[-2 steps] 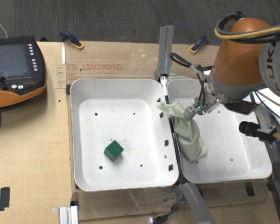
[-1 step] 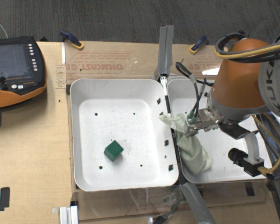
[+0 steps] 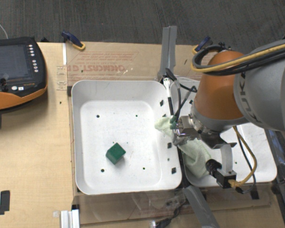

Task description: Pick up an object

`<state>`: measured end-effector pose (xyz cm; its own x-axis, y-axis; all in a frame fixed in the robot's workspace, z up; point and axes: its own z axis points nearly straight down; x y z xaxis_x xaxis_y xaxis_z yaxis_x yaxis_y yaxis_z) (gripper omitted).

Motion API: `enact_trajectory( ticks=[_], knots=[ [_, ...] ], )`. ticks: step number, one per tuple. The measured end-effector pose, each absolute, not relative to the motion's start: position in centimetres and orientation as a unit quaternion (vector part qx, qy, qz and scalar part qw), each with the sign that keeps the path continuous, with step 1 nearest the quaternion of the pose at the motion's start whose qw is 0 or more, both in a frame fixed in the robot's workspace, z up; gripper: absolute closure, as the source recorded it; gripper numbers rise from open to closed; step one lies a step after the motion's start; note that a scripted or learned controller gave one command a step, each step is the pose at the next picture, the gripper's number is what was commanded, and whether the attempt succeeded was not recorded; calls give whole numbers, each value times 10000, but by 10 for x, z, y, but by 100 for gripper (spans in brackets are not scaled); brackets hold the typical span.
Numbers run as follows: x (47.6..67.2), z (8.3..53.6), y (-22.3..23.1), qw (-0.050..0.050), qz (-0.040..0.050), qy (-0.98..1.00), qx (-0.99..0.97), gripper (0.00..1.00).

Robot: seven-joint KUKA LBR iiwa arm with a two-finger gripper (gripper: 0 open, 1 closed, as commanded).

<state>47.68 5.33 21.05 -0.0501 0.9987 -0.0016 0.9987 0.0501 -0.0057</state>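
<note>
Nearest the camera, the grey arm (image 3: pixel 256 84) with its orange band (image 3: pixel 217 87) reaches in over the seam between the two white bins. Its pincer (image 3: pixel 176 127) sits at the right wall of the left bin (image 3: pixel 80 127), buried in wiring, so I cannot tell how it is set. A pale green cloth (image 3: pixel 192 156) lies touching it, trailing down from it into the right bin (image 3: pixel 263 172). Well off to its left, slightly lower, a green cube (image 3: pixel 116 153) rests on the left bin's floor. Farther left, a tablet controller (image 3: pixel 14 70) lies on the bench.
</note>
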Motion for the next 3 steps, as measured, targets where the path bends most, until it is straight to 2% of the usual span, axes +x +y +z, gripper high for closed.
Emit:
enact_trajectory(
  ticks=[1, 2, 3],
  knots=[
    [513, 200, 49, 4, 14, -8355, -5495, 100],
    [525, 217, 30, 2, 11, -8442, -5361, 100],
    [562, 299, 8, -2, 13, -8079, -5893, 100]
  ],
)
